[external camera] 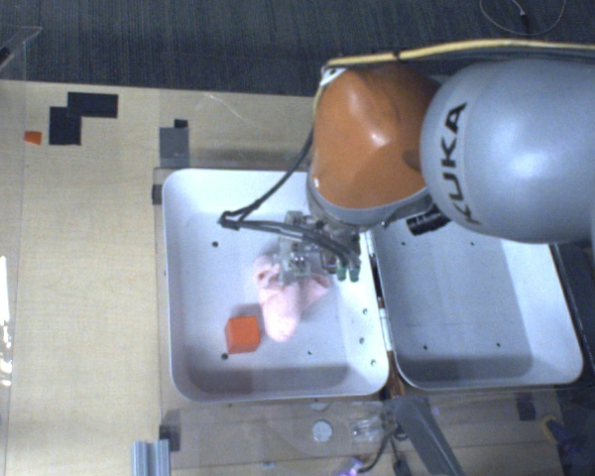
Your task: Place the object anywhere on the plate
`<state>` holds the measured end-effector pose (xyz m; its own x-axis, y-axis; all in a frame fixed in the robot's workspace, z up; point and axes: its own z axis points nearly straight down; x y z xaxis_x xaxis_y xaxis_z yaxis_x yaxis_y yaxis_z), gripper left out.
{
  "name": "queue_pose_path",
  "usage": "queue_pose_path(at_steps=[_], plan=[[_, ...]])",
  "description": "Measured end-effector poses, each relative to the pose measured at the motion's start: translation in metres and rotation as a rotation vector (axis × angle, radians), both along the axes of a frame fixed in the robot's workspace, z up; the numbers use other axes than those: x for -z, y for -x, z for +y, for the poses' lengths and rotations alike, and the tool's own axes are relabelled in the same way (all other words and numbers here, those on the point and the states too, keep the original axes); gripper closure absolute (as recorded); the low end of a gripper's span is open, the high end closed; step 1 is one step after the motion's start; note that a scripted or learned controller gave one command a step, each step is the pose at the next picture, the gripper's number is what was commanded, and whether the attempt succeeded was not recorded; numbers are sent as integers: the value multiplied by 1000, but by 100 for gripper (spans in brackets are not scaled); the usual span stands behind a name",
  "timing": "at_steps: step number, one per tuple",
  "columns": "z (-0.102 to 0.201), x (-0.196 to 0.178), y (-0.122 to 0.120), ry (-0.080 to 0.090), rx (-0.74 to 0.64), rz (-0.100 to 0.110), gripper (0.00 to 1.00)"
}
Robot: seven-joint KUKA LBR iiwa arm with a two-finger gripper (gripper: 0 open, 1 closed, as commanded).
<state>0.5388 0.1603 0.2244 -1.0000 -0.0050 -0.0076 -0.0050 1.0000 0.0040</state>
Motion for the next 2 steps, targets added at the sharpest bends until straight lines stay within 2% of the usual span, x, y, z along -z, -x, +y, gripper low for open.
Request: queue_pose_path(at_steps=[1, 2], plan=[[38, -1, 33, 0, -1, 0, 100], [38, -1, 33, 0, -1, 0, 0]])
